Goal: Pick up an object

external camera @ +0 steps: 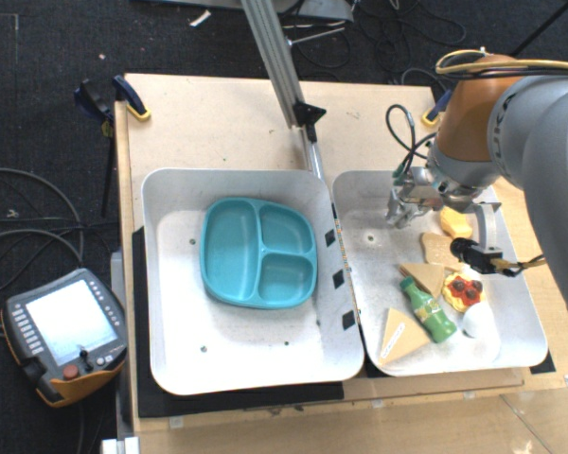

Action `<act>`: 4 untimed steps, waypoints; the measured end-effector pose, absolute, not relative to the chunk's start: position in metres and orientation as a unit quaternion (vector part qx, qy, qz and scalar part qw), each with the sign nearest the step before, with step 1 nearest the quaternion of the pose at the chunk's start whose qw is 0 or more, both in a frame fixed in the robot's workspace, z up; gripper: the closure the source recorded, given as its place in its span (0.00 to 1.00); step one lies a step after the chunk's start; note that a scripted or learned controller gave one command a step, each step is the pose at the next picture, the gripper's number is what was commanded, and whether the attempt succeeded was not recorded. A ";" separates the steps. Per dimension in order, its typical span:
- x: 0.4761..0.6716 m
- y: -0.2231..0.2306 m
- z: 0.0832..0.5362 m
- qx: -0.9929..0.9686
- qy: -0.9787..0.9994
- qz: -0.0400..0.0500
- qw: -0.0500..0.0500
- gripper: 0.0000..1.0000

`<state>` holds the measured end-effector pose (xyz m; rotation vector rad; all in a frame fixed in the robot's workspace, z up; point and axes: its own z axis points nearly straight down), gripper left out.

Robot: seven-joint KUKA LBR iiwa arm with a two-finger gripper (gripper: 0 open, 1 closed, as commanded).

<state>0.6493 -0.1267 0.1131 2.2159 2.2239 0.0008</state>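
My gripper [399, 214] hangs over the upper left part of the right bin [360, 197], pointing down at bare bin floor. Nothing shows between its fingers. Toy food lies to its right and below: a yellow piece [454, 223], a tan cracker [436, 248], a green bottle [429, 312], a pizza-like piece with red dots [464, 291], a tan wedge [398, 335] and a white piece [478, 323]. The nearest item, the yellow piece, sits a short way to the right of the gripper.
The left bin [170, 348] holds a teal divided plate [259, 253]. A metal pole [276, 50] slants in from the top to the bins' shared edge. A pendant with a screen [64, 329] lies on the floor at left.
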 end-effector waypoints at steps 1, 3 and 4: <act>0.649 -0.128 0.177 0.706 0.708 0.002 0.003 1.00; 0.660 -0.122 0.287 0.706 0.708 0.002 0.003 1.00; 0.638 -0.074 0.288 0.705 0.709 0.001 -0.001 1.00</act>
